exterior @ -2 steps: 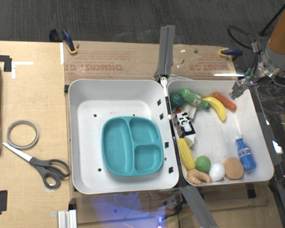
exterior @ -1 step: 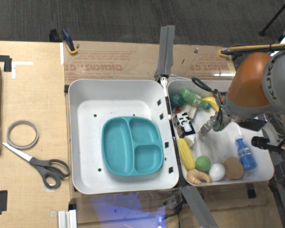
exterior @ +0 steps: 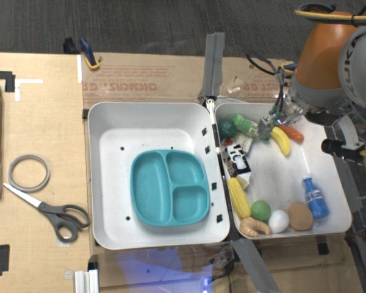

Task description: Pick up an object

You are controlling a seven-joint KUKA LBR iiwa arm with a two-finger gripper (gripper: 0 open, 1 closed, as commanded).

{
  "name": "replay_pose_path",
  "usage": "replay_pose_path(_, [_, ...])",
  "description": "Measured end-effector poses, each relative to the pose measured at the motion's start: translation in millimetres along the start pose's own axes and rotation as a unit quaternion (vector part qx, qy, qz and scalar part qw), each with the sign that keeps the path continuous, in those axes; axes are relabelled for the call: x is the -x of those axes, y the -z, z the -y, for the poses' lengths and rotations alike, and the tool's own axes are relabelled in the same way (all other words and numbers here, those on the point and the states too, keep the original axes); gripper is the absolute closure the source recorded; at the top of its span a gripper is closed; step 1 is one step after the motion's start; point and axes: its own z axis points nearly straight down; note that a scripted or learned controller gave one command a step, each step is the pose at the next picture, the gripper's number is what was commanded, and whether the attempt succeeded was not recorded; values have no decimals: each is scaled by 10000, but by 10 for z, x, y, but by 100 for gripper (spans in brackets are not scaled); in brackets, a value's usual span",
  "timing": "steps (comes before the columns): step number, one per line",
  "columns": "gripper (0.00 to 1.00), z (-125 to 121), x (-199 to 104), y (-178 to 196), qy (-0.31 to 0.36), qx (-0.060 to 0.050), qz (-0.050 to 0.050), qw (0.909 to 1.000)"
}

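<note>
While the gripper (exterior: 269, 126) is lowered beside the banana (exterior: 281, 140), upper right; finger state cannot be told.

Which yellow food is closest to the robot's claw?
The banana, right beside the gripper at the right bin's far end. The corn cob lies farther off.

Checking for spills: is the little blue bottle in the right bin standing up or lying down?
Lying down. The blue bottle rests lengthwise on the right bin floor, white cap toward the back wall.
</note>
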Motion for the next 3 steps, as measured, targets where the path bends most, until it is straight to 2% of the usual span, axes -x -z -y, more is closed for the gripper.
replay_pose_path(1, [100,-273,-404,242,-648,0,3,9979])
replay_pose_path(2, [100,-36,472,462,796,9,12,9968])
replay_pose_path(3, [100,-35,568,-992,984,14,9,9951])
